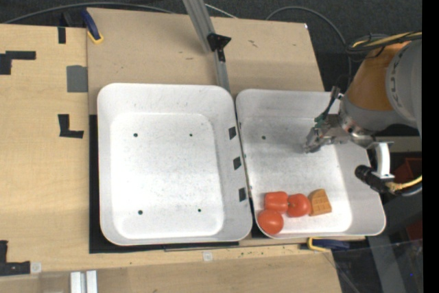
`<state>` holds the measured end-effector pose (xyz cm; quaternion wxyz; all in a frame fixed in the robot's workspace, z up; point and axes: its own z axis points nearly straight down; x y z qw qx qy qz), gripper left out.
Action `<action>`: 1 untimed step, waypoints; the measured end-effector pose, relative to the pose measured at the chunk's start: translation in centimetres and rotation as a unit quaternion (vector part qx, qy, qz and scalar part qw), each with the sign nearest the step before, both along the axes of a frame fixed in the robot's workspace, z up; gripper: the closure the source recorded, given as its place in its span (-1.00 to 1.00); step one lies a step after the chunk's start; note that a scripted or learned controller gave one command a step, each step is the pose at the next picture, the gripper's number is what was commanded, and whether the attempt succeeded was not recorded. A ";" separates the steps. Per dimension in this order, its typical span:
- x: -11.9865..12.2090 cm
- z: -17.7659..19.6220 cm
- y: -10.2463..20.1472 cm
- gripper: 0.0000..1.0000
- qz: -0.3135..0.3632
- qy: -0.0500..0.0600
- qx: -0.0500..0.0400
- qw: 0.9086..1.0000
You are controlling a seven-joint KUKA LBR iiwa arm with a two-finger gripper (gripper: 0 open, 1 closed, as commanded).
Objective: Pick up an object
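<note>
Three red, tomato-like pieces [282, 208] lie clustered at the near edge of the right bin [274, 116]. A small orange-brown block [319, 202] rests just to their right. My gripper [314, 141] hangs over the right bin's middle right, pointing down toward the bin floor, well above and behind the objects. Nothing shows between its fingers. The grey arm with its orange band [374, 86] enters from the right.
The left bin [164, 161] sits beside the right one, with black clips [236, 162] along the shared edge. A metal pole [195, 3] slants across the back of the bench. Black tape marks lie on the wooden bench at left.
</note>
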<state>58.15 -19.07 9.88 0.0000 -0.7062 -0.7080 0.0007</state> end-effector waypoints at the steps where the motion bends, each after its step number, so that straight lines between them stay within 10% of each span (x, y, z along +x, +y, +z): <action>1: 0.4 6.3 0.3 1.00 0.000 -0.003 0.000 1.000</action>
